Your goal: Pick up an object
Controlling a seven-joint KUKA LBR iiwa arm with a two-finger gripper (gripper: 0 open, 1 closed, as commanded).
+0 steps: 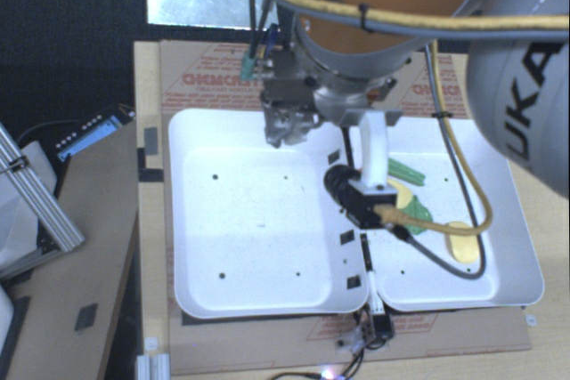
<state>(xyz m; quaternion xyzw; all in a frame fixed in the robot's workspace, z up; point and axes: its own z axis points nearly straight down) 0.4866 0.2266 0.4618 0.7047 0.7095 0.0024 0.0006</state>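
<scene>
My gripper point(287, 131) hangs below the orange wrist band, over the back edge of the left bin point(205, 280), near the divider between the bins. Nothing shows beneath it but bare white floor. In the right bin point(525, 280) lie a green stick-like object point(408, 170), a green and yellow object point(411, 209) partly behind a black cable fitting, and a flat yellow object point(465, 245) toward the front right. The arm's bulk hides the back part of the right bin.
A black fitting point(349, 193) with a yellow hose and a grey cable loops over the right bin. Both bins rest on a cardboard sheet point(214, 71). A metal frame point(36, 200) stands off the bench at the left.
</scene>
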